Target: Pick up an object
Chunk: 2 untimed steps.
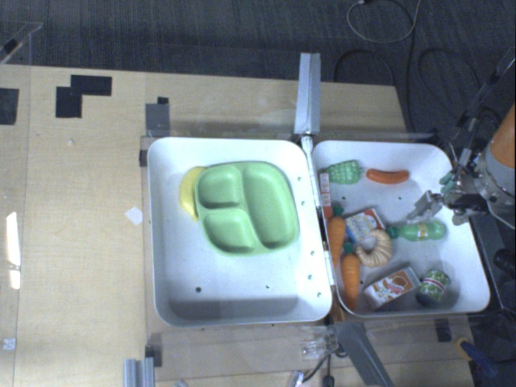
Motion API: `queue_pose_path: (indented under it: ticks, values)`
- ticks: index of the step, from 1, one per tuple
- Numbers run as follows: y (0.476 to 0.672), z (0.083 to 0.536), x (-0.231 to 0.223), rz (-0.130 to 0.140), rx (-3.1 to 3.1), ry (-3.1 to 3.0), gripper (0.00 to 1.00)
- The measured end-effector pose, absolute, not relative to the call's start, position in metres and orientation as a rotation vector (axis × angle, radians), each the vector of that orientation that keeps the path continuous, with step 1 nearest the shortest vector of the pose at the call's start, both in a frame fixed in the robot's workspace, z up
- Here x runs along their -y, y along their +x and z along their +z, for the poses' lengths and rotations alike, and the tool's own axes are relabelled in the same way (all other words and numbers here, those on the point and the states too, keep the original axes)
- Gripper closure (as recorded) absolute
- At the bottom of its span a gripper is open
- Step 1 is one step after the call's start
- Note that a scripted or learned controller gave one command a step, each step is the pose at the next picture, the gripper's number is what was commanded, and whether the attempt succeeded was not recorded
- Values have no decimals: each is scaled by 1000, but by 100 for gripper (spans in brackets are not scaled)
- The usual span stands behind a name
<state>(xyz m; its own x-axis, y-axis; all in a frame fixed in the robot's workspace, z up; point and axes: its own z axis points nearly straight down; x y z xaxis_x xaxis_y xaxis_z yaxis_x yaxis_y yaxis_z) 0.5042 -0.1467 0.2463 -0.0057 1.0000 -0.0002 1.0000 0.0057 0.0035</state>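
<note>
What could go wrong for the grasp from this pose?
1. The end effector hovers by the green bottle, which lies on its side; a round bottle may roll away from the fingers.
2. The right bin is crowded: the donut and small carton lie close, so a descent could nudge them.
3. The arm sits near the bin's right wall, leaving little room.

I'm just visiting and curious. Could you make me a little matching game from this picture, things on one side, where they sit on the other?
Things:
1. green divided tray
2. orange sausage
3. small can
4. carrot

Places:
A. right bin, far edge
B. right bin, near right corner
C. left bin
D. right bin, near left side by the divider

Pairs: 1-C, 2-A, 3-B, 4-D
</note>
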Motion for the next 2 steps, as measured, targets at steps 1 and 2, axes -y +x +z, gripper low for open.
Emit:
queue_pose_path:
  ticks: [1, 2]
  values:
    - [521, 105, 92, 26, -2449, 1933, 0]
    - [522, 116, 91, 30, -2449, 1930, 100]
